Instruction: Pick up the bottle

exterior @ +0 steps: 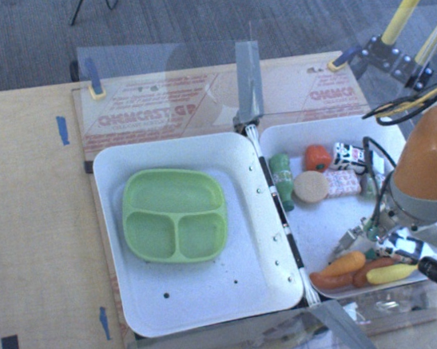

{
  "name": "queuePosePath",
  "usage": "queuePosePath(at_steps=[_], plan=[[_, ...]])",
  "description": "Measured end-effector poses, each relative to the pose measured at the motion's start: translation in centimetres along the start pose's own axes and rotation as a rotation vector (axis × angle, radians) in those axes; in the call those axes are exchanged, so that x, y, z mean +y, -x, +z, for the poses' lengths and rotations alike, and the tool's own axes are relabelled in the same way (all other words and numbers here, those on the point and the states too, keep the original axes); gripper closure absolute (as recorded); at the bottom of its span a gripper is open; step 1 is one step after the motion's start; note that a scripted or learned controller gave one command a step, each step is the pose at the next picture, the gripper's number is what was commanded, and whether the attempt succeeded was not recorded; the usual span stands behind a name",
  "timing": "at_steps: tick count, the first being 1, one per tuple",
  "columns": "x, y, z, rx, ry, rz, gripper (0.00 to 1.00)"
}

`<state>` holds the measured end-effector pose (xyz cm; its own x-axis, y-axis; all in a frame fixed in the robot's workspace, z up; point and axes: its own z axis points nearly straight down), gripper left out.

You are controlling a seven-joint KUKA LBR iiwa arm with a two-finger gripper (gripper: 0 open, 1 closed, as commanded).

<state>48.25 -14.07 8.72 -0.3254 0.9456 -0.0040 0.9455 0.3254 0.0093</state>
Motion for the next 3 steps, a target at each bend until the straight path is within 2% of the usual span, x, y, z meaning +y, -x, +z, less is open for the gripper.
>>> queuePosePath(at_steps=[1, 2, 3], plan=[[-2.1, 5.9, 0.1, 0.000, -0.002, -0.057, 0.00], [-2.4, 7.2, 0.0, 0.010, -0.001, -0.061, 0.00], [-2.3, 7.5, -1.1, -0.001, 0.004, -0.059, 1.00]])
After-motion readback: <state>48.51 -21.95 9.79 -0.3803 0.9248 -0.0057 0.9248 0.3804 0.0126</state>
